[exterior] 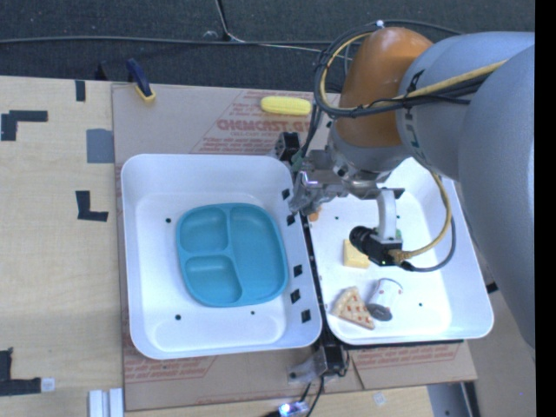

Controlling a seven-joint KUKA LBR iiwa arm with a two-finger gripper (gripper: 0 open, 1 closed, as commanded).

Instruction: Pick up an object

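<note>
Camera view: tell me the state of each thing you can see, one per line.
Blue divided plate: flat in left bin, compartments bare.
Cheese wedge: resting in right bin.
Pizza slice: lying flat, right bin.
Gripper: over the bins' shared edge, holding nothing visible.

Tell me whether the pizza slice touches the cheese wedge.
Apart. The camera view shows bare white bin floor between the pizza slice and the cheese wedge.

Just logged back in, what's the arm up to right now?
The arm reaches in over the right bin, with its claw low near the divider between the two bins. The cheese wedge, pizza slice and a small grey piece lie in that bin, apart from the claw. The blue divided plate sits in the left bin.
</note>
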